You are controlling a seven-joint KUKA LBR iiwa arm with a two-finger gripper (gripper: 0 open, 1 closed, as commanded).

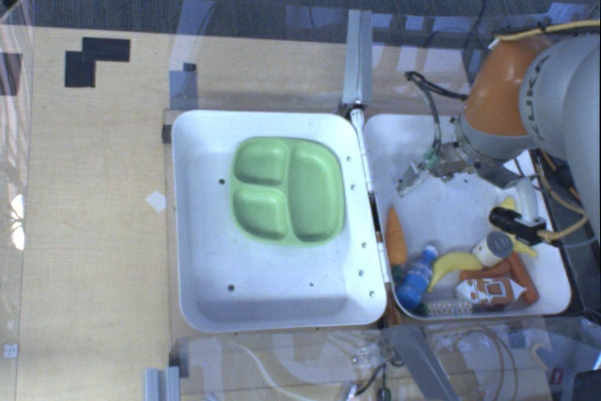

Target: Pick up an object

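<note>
Camera view: we see the gripper [413, 178] low over the right bin [441, 211], fingers slightly parted and holding nothing. Carrot [396, 238], banana [453, 264] and blue bottle [415, 279] lie along the bin's near edge; green divided plate [287, 190] sits in the left bin [202, 230].

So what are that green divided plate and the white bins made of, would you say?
Green divided plate: looks like moulded plastic, matte, with soft rounded compartment edges and even colour. White bins: likely thin formed plastic with a slight sheen, judging by rounded corners and smooth walls, though painted metal can't be ruled out.
</note>
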